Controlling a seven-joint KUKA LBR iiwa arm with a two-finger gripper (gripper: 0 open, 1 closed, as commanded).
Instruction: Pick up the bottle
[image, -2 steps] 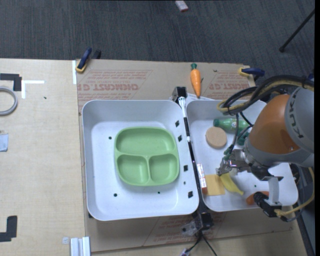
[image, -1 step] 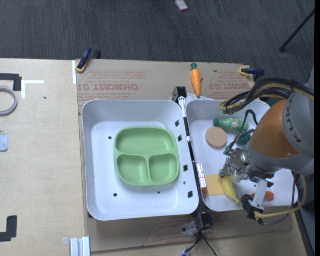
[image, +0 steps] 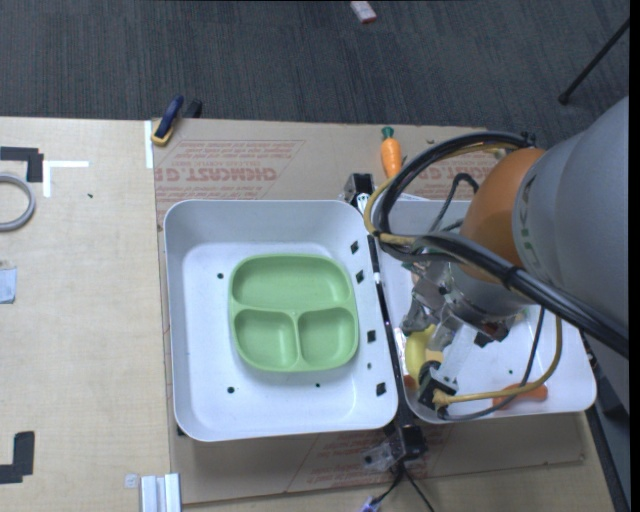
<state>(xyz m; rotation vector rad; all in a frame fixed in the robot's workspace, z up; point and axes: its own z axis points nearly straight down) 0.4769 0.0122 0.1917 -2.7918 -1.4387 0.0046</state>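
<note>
Mirrored red print on the cardboard sheet (image: 232, 160) is unreadable. The hand (image: 432, 345) sits low in the right bin (image: 570, 385), near something yellow (image: 418, 352); its opening cannot be made out.

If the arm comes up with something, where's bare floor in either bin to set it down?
Left bin: a bare white margin rings the green divided plate, widest along the near and left walls. Right bin: crowded; the arm, cables and a yellow object cover its floor.
</note>
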